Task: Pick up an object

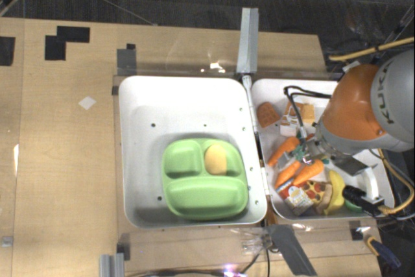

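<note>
One green tray (194, 194), one lemon (216, 159), two carrots (305, 172)

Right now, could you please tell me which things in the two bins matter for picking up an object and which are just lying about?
In play:
- two-finger gripper, down among the right bin's clutter
- orange carrots beside it
- yellow banana
- small printed packet

Lying about:
- green plastic divided tray in the left white bin
- yellow round fruit in the tray's upper right compartment
</note>
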You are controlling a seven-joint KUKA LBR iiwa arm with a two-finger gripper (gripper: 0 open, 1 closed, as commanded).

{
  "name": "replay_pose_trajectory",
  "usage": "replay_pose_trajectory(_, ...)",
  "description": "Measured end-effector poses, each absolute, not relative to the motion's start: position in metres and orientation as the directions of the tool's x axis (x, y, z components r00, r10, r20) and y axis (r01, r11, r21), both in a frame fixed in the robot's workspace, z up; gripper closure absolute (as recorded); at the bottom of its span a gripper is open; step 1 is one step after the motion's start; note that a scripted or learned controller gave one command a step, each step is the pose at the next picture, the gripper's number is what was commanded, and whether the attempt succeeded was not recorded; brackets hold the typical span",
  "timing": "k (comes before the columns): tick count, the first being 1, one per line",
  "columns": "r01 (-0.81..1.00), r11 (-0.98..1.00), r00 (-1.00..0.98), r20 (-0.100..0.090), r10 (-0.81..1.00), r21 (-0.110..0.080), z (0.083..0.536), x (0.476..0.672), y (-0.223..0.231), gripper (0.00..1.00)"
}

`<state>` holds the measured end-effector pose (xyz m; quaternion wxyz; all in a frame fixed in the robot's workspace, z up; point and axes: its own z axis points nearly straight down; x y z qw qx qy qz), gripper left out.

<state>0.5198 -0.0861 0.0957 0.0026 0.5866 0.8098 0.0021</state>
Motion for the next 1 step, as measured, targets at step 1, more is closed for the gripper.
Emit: replay_pose_trajectory(1,0.950,0.313,-0.313,0.000,0.950,0.010,0.1055,0.5221,-0.0847,1.00)
